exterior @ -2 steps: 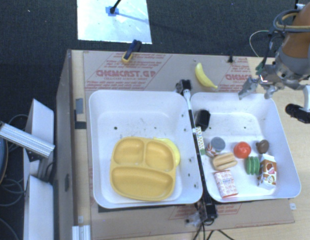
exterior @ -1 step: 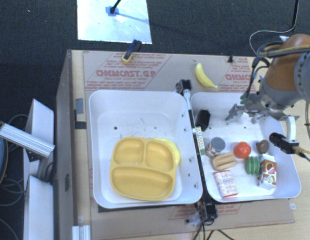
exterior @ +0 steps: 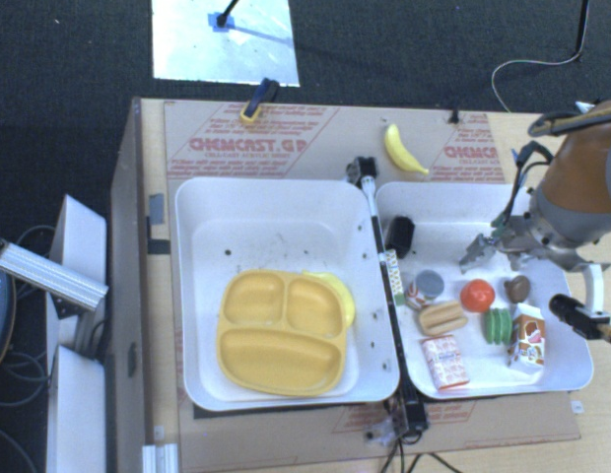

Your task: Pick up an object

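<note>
- Pincer (exterior: 480, 251) of my arm hangs over the upper part of the right bin (exterior: 572, 377); whether it is released or clenched I cannot tell from up here, and nothing shows in its grip.
- Candidates lie in a cluster below it, toward five and six o'clock: a red tomato (exterior: 477, 295), a hot dog (exterior: 442, 317), a green vegetable (exterior: 499, 325), a small brown piece (exterior: 518, 288), a round grey-lidded can (exterior: 427, 286), a red-and-white packet (exterior: 445, 363) and a carton (exterior: 528, 341).
- I'd judge the tomato nearest: light, stiff plastic by the look of it, smooth and round, so likely to squirt out unless taken across its middle.
- Hot dog seems the safer take, gripped across its short width.
- Left bin (exterior: 192, 264) holds a yellow divided tray (exterior: 282, 331); a banana (exterior: 403, 152) rests on the desk at twelve o'clock.
</note>
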